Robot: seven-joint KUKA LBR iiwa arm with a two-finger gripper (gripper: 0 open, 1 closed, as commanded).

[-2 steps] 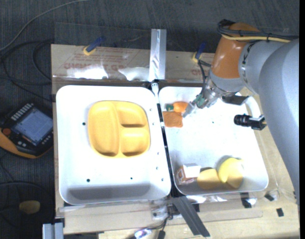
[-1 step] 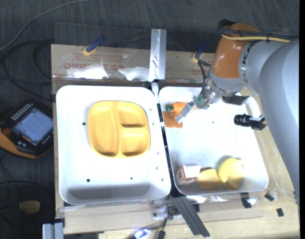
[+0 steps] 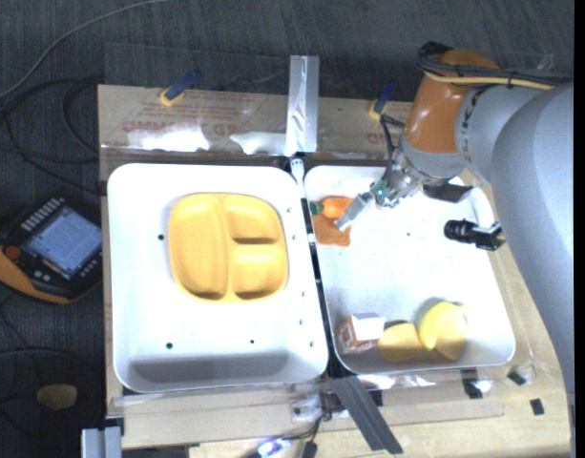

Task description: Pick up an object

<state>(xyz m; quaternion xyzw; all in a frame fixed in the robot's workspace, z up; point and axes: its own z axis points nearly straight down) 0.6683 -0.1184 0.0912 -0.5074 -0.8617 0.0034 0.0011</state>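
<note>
orange object point(image 3: 332, 219) | we see it flat at right bin's point(image 3: 483, 284) upper-left corner | touching the left wall

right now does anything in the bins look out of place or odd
Nothing stands out. The yellow divided tray lies flat in the left bin; the orange object sits by the right bin's left wall, with yellow pieces and a small box near its front.
</note>
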